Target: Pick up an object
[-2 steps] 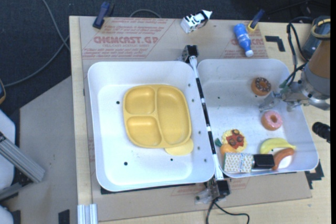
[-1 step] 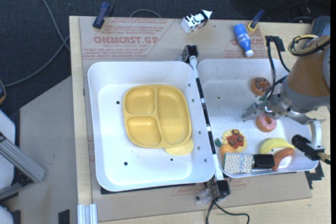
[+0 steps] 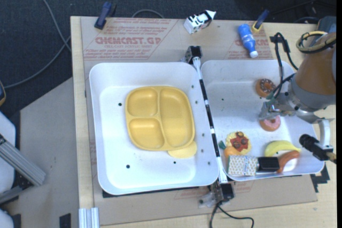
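Note:
My gripper point(image 3: 269, 113) hangs low in the right bin point(image 3: 224, 83), on the right side. Its tip is right over a pink round piece point(image 3: 271, 124), touching or almost touching it. A brown frosted donut point(image 3: 265, 87) lies just behind the gripper. In front, along the bin's near edge, are a yellow banana point(image 3: 280, 147), a red and white piece point(image 3: 289, 160), a black block point(image 3: 268, 164), a pale waffle square point(image 3: 242, 166) and a small pizza slice point(image 3: 238, 141).
The left bin point(image 3: 107, 131) holds a yellow divided plate point(image 3: 159, 117). Behind the bins on the bench lie a blue bottle point(image 3: 247, 40), a black and white toy point(image 3: 199, 20) and a blue clamp point(image 3: 103, 14).

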